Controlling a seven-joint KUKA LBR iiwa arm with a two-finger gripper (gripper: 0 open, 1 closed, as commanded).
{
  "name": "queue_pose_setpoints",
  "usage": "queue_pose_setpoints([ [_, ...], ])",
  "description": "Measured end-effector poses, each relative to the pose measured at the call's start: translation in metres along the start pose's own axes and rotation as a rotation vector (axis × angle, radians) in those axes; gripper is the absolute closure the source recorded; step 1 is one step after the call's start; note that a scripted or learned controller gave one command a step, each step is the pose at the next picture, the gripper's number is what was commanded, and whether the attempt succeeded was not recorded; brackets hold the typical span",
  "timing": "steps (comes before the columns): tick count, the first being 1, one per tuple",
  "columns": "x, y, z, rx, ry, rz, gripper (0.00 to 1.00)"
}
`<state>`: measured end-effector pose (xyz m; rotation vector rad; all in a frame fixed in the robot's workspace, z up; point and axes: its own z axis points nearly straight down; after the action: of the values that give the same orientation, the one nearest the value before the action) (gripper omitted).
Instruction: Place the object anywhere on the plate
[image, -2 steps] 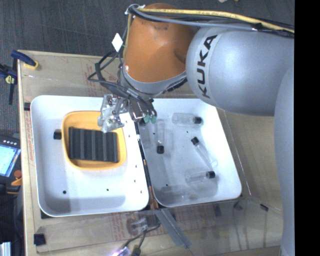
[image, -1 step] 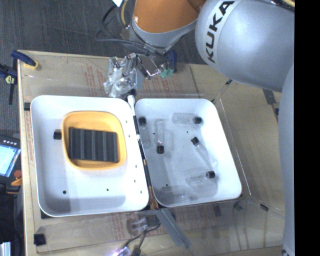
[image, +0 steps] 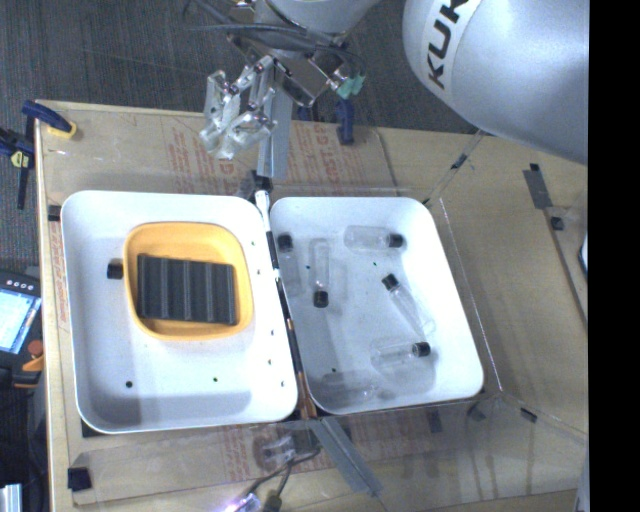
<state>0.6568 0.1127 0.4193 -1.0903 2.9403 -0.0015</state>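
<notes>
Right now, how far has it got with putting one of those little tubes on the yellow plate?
Nothing looks done: the yellow plate carries just a dark ridged block. The gripper is above the bench's far edge with nothing visible between its fingers. The clear tubes lie in the right bin; picking and placing remain.

Two bins (image: 100, 395), (image: 455, 350): smooth white plastic, faintly glossy. Left of centre, plate (image: 150, 245) of matt yellow plastic bearing a dark ribbed insert (image: 187, 290), dull finish. In the right bin, clear glossy vials (image: 400, 355) with black caps. Bench (image: 510, 260): matt tan board, printed red. At top, gripper (image: 238, 118) of bright bare metal; arm (image: 510, 60) smooth grey, satin sheen.
</notes>
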Motion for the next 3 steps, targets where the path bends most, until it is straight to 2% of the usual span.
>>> queue_pose_setpoints([
  [1,-0.016,0.028,-0.011,-0.002,0.001,-0.344,1.0],
  [2,-0.015,0.02,0.121,-0.005,0.004,-0.463,1.0],
  [3,-0.018,0.021,0.038,-0.002,0.0,-0.708,1.0],
])
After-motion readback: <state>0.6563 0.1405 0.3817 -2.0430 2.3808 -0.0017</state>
